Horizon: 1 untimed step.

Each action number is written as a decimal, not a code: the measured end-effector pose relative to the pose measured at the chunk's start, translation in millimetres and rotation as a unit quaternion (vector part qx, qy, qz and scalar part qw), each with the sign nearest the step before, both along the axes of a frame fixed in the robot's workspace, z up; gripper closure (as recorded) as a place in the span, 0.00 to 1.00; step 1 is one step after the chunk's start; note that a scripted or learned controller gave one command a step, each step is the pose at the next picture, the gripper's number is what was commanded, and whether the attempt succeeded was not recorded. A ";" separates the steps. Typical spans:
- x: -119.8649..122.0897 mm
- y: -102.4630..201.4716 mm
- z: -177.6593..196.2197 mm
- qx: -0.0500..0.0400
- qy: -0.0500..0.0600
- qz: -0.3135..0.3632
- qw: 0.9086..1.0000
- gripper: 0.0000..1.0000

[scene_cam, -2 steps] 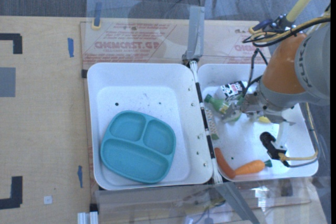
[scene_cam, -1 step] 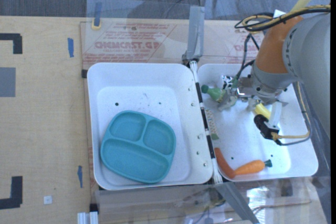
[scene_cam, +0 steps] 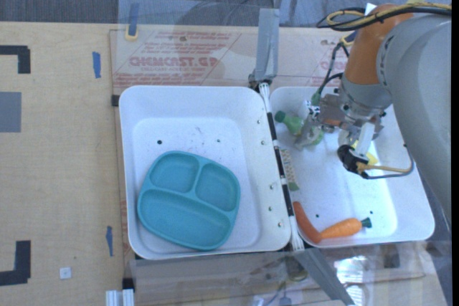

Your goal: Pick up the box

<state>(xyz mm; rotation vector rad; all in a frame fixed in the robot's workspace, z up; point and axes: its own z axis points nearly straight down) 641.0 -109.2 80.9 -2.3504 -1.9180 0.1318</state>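
Tray-wise, you've got a teal divided plate (scene_cam: 188,199) in the left bin (scene_cam: 136,107). Right bin (scene_cam: 409,222) has an orange carrot (scene_cam: 337,228) up front, and your gripper (scene_cam: 310,131) sits low over green stuff (scene_cam: 292,122) at the back-left. Can't tell which item is the box, sorry.
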 end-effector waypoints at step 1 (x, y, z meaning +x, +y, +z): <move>19.9 3.9 16.4 -0.010 -0.047 0.000 0.999 1.00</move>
